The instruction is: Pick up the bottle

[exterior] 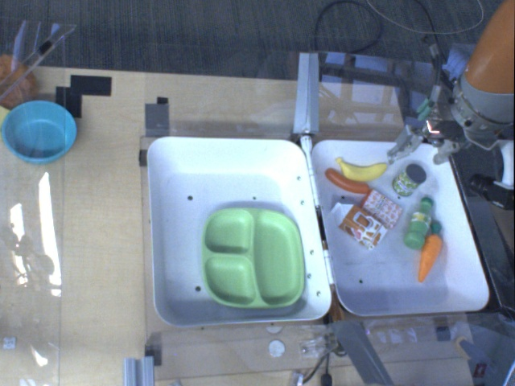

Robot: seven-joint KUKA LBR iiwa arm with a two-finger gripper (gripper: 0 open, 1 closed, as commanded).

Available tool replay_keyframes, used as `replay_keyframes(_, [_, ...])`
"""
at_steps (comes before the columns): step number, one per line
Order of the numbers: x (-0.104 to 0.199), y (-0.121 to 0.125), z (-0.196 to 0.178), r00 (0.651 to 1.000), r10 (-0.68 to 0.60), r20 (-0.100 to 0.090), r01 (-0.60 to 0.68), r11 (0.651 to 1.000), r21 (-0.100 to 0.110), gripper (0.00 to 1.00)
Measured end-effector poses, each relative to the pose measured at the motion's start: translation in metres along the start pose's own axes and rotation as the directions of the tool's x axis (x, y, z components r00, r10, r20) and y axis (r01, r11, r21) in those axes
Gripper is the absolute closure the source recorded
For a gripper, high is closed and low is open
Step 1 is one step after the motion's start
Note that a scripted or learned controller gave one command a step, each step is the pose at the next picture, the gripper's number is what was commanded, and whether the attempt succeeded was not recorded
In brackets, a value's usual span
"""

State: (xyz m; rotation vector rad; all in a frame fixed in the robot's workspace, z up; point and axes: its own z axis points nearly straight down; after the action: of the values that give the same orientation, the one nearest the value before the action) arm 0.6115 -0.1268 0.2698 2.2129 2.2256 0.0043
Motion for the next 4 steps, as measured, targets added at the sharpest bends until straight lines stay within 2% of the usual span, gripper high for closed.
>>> replay_keyframes(1, [-0.041, -0.04, 0.09, 0.992, -0.123, 0.001, 0.123, 0.992, -0.001, 0.0])
replay_keyframes(2, [-0.078, 0.005, 0.152, 0.999, -0.035, 0.001, 0.035, 0.999, -0.001, 0.0])
replay_keyframes(3, [-0.073, -0.003, 0.179, 0.983, 0.185, -0.005, -0.185, 0.983, -0.009, 0.0])
replay_keyframes(4, [-0.072, -0.001, 0.168, 0.984, 0.18, -0.003, -0.18, 0.984, -0.013, 1.0])
